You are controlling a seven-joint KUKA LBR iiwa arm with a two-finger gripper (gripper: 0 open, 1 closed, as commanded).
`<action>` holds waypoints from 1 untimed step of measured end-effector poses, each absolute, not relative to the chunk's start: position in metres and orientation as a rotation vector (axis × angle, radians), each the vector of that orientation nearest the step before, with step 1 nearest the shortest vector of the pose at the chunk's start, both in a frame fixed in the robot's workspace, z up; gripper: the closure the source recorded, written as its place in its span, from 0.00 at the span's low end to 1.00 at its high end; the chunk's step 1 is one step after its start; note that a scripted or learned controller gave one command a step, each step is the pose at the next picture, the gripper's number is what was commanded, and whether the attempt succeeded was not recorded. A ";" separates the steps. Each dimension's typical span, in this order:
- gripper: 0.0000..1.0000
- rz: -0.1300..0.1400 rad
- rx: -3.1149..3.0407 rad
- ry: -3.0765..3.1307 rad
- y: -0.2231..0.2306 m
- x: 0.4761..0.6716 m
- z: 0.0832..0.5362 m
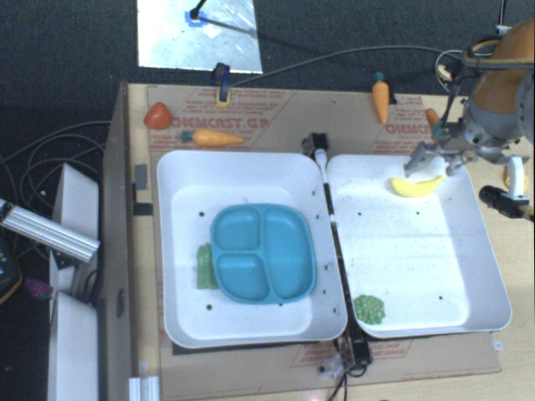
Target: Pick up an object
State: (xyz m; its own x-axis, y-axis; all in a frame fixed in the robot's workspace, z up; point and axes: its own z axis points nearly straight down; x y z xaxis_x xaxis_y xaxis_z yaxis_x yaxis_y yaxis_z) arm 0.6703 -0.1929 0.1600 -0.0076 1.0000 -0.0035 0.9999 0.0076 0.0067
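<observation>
Overhead, gripper: the two-finger gripper (432, 162) hangs over the far edge of the right bin (468, 249), just above the yellow banana (417, 186); whether its fingers are apart or together cannot be told from this angle, and nothing is seen between them.
Arm: the grey arm (501, 98) with its orange band enters from the right, above the bin's far right corner.
Banana: it lies on the right bin's floor near the far wall, curved, just below the gripper tip; contact between the two cannot be judged.
Right bin, open room: most of the floor is bare white, with a green bumpy piece (369, 309) near the front left corner, well apart from the banana.
Left bin: the left bin (188, 215) holds a blue divided plate (262, 253) at its middle, and a green item (205, 266) touches the plate's left side.
Edges: a black divider (331, 215) runs between the two bins.
Bench beyond the bins: one carrot (216, 138) and a red-orange piece (157, 115) lie behind the left bin; another carrot (381, 98) lies behind the right bin.
Hard to make out: the gripper's tips blur against the bin wall, and the arm is cut off by the frame's right side.
</observation>
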 end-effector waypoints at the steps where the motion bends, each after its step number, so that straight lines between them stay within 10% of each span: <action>1: 0.00 -0.002 2.217 2.226 -0.199 0.668 0.083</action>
State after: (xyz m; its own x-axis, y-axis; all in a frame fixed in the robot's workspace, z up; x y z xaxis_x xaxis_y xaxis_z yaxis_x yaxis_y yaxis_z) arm 0.6680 -0.1988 0.0833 -0.0038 1.0000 -0.0008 1.0000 0.0038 -0.0010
